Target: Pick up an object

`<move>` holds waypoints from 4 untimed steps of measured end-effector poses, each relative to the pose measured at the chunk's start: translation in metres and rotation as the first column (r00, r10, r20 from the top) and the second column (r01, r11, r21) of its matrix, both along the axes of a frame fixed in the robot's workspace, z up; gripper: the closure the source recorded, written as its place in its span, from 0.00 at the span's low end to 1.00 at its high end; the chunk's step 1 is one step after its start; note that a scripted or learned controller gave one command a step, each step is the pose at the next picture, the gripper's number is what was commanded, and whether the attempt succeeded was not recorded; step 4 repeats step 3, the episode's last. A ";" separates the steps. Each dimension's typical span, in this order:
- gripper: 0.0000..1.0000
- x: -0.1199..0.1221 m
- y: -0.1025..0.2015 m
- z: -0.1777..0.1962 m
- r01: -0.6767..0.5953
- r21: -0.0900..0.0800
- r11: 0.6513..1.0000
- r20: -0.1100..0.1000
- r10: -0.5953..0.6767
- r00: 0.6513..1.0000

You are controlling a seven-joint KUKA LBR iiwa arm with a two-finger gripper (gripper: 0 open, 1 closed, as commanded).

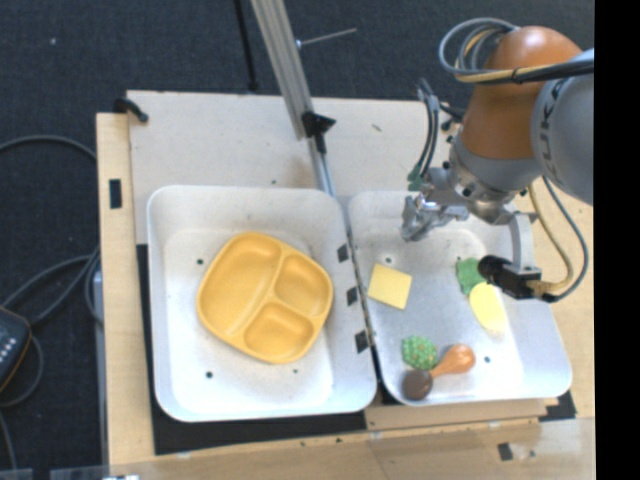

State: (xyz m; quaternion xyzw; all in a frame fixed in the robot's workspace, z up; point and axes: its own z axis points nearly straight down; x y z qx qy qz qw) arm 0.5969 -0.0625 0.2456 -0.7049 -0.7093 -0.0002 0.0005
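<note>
The right bin [520, 368] holds a yellow square block [390, 287], a green knobbly piece [419, 350], an orange and brown drumstick-shaped toy [440, 368], a pale yellow lemon-like piece [488, 307] and a green leafy piece [467, 271]. My gripper [414, 222] hangs over the bin's back left part, above and to the right of the yellow block, with nothing seen between its fingers.
The left bin [175, 368] holds a yellow divided plate [264, 296]. A slanted metal pole [285, 58] rises behind the bins, ending at the seam between them. Cables loop off my wrist on the right.
</note>
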 end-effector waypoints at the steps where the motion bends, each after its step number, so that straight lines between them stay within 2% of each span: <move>1: 1.00 -0.012 0.047 0.009 -0.001 0.001 1.000 0.002 0.001 1.000; 2: 1.00 -0.021 0.096 0.016 -0.002 0.001 1.000 0.001 0.002 1.000; 3: 1.00 -0.037 0.137 0.002 0.001 0.000 1.000 0.000 -0.001 1.000; 4: 1.00 -0.037 0.137 0.002 0.001 0.000 1.000 0.000 -0.001 1.000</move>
